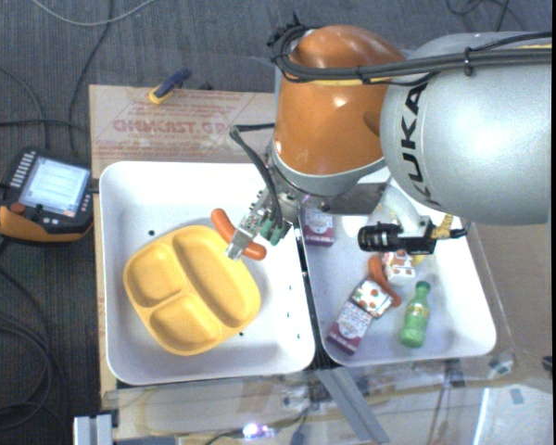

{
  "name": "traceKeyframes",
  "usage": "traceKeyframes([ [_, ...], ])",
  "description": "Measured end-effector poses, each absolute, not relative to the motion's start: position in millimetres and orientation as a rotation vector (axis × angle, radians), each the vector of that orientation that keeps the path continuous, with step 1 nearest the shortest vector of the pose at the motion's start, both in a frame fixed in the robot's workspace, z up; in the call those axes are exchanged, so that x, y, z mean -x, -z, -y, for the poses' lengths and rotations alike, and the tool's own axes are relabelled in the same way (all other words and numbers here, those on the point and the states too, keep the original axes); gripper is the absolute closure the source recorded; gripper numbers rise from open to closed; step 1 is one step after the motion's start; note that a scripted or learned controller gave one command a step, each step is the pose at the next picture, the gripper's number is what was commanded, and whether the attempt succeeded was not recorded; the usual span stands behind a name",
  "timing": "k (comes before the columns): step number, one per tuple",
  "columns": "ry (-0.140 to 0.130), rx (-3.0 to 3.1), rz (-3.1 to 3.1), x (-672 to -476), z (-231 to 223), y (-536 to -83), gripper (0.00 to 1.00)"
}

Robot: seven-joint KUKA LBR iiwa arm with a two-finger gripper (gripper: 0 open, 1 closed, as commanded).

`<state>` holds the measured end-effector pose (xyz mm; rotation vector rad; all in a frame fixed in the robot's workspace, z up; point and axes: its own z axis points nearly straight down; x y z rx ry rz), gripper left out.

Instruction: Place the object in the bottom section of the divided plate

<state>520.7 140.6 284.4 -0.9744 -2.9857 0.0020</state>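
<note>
**Camera view, from above.** The yellow divided plate serves as my landmark; it lies in the left white bin, turned at a slant, with one large section and two smaller ones, all bare.

The gripper hangs over the plate's upper right rim. An orange-red toy sausage sits at that same rim. One end shows above and left of the gripper, the other below and right of it, with its middle hidden. I cannot tell whether the gripper is clenched on the sausage or merely over it. The sausage lies outside the plate's bottom section.

The arm rises up and to the right of the plate.

To the plate's right, in the right white bin, I see:
- a purple packet nearest the plate's top
- a red-and-white carton level with its lower half
- a green bottle farther right

A teach pendant rests well to the plate's upper left, outside the bins.
</note>
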Motion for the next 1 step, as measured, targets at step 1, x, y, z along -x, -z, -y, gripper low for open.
traceKeyframes([
  [1,-0.001,0.974,2.986,-520.7,-140.6,-284.5,0.00],
])
